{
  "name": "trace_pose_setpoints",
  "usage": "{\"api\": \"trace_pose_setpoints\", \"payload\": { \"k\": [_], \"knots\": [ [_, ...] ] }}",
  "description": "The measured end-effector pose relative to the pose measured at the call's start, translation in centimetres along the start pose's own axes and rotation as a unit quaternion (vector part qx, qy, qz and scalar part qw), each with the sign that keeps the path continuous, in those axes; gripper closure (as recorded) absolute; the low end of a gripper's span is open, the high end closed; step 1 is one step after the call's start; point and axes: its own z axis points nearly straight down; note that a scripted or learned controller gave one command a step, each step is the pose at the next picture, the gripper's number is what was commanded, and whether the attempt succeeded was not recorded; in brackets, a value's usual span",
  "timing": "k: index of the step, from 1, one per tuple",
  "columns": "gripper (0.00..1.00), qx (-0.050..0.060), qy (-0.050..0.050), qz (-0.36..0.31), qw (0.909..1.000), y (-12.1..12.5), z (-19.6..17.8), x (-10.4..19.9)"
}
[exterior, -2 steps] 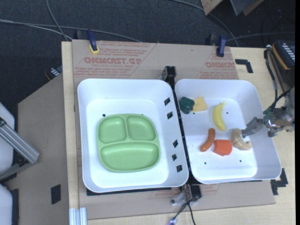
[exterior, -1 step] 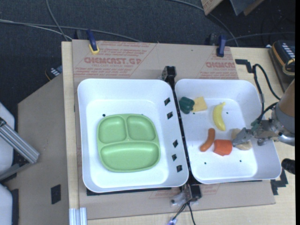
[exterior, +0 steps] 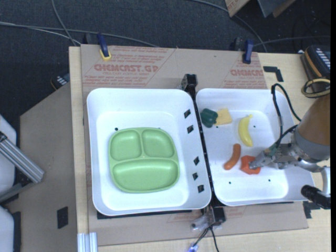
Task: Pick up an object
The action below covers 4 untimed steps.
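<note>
Hand [exterior: 255, 166] beside sausage [exterior: 232, 157], banana [exterior: 245, 130]

A single fixed camera looks down at a slant on the bench [exterior: 131, 62] from above, far enough back to take in both white bins [exterior: 94, 140] whole. The arm [exterior: 317, 130] enters from the frame's right.

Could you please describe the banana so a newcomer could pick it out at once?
Look in the right-hand white bin, toward its far right part. The banana lies there, left of the gripper. It is the only curved bright yellow piece; the neighbouring yellow block is paler.
</note>
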Motion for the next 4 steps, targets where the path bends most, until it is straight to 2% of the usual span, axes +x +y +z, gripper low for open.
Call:
{"api": "trace_pose_setpoints", "payload": {
  "k": [1,3,4],
  "knots": [
    [1.0,-0.002,-0.002,0.001,1.0,0.1,-1.2,-0.1],
    [1.0,-0.003,-0.002,-0.001,1.0,1.0,-13.4,-1.4],
    [1.0,-0.003,-0.001,-0.001,1.0,1.2,-17.9,-1.5]
  ]
}}
